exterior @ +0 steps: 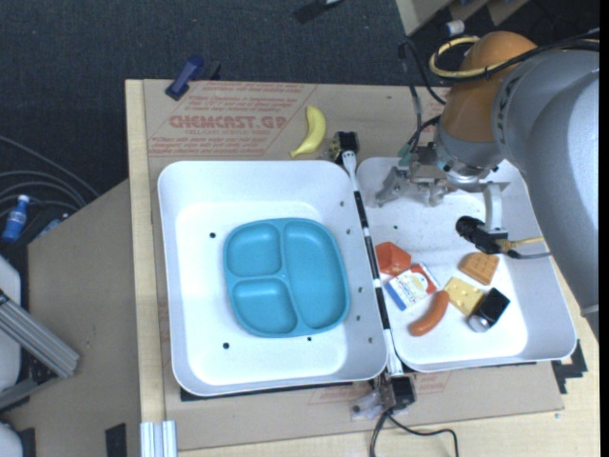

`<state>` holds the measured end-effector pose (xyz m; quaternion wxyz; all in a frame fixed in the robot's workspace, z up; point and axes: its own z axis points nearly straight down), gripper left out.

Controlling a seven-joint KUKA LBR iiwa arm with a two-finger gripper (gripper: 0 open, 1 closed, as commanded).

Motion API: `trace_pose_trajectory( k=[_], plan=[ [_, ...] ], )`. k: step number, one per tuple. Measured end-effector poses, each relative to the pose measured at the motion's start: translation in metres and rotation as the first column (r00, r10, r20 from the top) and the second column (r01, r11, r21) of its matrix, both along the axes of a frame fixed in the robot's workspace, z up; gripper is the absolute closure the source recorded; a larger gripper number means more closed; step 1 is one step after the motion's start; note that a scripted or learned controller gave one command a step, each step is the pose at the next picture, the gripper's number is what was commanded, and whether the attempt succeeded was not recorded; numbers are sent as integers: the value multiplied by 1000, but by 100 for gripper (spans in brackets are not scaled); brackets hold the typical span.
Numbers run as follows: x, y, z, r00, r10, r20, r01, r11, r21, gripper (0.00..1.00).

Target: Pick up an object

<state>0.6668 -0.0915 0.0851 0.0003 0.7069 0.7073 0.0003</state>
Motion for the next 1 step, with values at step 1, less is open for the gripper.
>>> trace_pose_trajectory(
  k=[1],
  plan=[
    [-44,-1,-1,1000,-1,-3,1,1000,0,0]
  ],
)
